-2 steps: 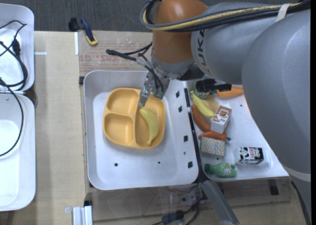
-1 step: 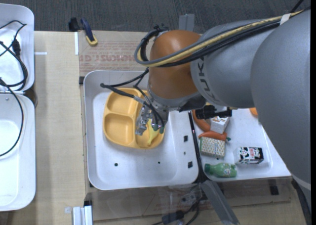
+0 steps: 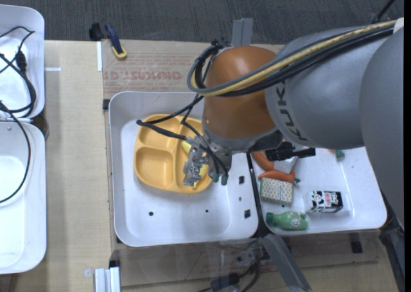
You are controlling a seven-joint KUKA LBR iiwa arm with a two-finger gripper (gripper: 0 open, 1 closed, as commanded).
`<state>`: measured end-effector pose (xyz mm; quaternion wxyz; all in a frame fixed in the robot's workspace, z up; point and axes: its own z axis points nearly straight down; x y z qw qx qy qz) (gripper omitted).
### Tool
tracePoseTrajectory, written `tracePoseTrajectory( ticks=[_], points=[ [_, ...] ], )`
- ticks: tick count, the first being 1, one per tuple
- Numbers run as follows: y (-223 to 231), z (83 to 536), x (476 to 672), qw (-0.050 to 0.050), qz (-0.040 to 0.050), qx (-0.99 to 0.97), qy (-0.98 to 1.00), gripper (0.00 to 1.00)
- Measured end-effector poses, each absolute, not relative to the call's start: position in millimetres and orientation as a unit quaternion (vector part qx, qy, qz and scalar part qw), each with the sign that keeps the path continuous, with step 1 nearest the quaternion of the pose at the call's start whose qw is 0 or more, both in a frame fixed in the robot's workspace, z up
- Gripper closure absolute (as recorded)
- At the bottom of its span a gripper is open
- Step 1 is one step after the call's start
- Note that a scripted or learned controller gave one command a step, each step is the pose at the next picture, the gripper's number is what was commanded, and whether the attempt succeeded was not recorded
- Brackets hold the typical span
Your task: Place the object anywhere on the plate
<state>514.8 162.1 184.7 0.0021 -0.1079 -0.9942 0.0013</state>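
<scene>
the gripper (image 3: 196, 172) hangs over the right edge of the yellow divided plate (image 3: 157, 153), which lies in the left white bin (image 3: 128, 220), and whether it is spread, pressed together or pinching anything cannot be told from this slant. in the right white bin (image 3: 366, 210) lie an orange carrot (image 3: 277, 174), a speckled box (image 3: 277, 190), a green bottle (image 3: 289, 221) and a small black-and-white carton (image 3: 324, 201), all well apart from the plate.
</scene>
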Motion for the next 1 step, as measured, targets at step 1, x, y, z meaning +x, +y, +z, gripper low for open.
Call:
tracePoseTrajectory(
  ticks=[1],
  points=[
    [144.0,250.3,601.4,0.001,0.0011,-0.039,-0.999,1.00]
  ],
)
